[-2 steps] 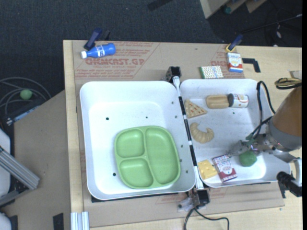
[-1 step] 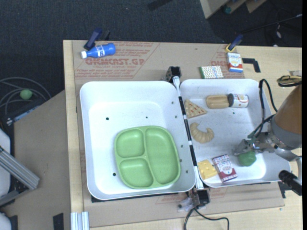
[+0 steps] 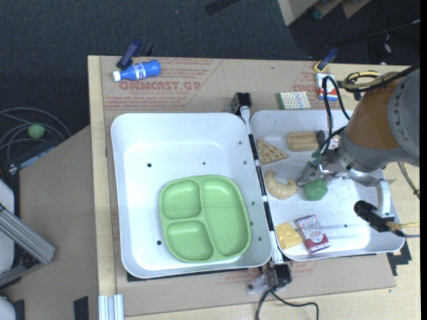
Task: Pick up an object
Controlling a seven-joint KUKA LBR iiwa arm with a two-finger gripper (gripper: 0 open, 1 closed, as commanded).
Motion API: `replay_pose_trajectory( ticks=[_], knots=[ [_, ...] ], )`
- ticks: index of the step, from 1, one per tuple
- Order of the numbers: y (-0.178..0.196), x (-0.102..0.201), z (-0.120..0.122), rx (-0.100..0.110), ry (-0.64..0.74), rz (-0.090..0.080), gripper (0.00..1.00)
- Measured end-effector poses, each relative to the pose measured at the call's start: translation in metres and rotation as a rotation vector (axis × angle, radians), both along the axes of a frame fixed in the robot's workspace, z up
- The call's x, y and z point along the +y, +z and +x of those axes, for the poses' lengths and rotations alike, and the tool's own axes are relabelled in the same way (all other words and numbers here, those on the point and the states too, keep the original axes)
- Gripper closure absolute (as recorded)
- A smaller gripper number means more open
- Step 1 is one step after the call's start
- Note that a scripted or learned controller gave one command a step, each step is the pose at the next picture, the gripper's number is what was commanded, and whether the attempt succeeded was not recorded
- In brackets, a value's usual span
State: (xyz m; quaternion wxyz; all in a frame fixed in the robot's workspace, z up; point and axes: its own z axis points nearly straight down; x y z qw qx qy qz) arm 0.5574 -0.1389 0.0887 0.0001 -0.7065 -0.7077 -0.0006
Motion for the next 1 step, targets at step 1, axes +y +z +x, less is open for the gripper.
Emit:
replay_pose_trajectory(
  ticks=[1],
  knots=[
    [0.0967,0.0793,0.0044,-0.002,0.000,0.000,1.00]
  ],
)
